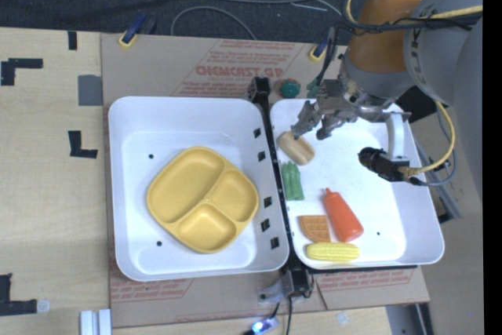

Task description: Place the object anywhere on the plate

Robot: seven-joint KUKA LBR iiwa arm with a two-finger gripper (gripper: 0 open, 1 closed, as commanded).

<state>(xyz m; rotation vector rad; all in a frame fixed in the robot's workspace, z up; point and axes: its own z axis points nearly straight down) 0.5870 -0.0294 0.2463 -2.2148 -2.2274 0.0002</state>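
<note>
A yellow plate [202,198] with three compartments lies in the left bin [129,129]. In the right bin [408,223] there are a tan bread roll [296,147], a green pickle [292,181], a red ketchup bottle [343,216], a brown waffle [314,227] and a yellow corn cob [332,251]. My gripper [314,124] hangs over the right bin's upper left part, just above and right of the bread roll. Its fingers are spread, with nothing between them.
A small teal object [290,88] lies on the cardboard behind the right bin. Black clips run along the divide between the bins [271,169]. A black cable and fitting [384,163] hang from the wrist over the right bin.
</note>
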